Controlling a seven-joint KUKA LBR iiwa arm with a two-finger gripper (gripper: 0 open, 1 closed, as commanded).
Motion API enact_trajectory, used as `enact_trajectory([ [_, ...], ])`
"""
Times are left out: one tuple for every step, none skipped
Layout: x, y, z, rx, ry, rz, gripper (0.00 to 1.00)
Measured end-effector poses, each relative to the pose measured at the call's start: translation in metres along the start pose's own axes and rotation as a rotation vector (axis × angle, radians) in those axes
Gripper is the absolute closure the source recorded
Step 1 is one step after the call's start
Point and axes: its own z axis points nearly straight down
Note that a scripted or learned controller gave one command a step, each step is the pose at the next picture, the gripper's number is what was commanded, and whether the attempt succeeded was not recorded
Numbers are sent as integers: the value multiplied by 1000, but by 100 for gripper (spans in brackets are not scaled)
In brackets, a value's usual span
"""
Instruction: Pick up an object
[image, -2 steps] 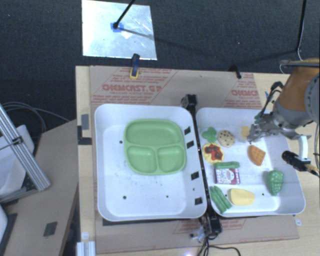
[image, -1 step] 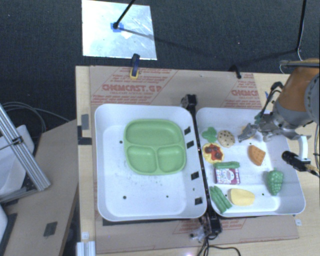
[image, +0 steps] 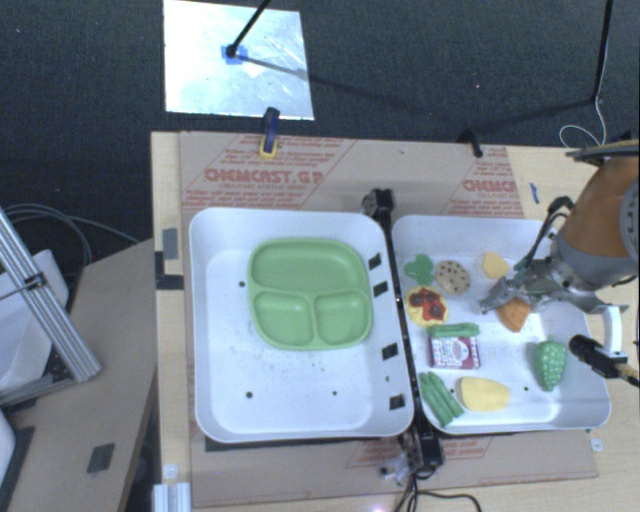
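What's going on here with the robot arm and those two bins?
The arm reaches in from the right over the right bin, which holds a scatter of toy food. Its gripper is down among the pieces, right by an orange piece and near a cookie. Nothing can be seen lifted yet. The left bin holds a green divided tray.
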Motion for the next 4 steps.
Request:
enact_trajectory([
  [0, 4, -12, -8, -2, -2, 100],
  [46, -10, 0, -1, 2, -7, 100],
  [115, -11, -2, -2, 3, -10, 100],
  [110, -12, -2, -3, 0, -3, 0],
])
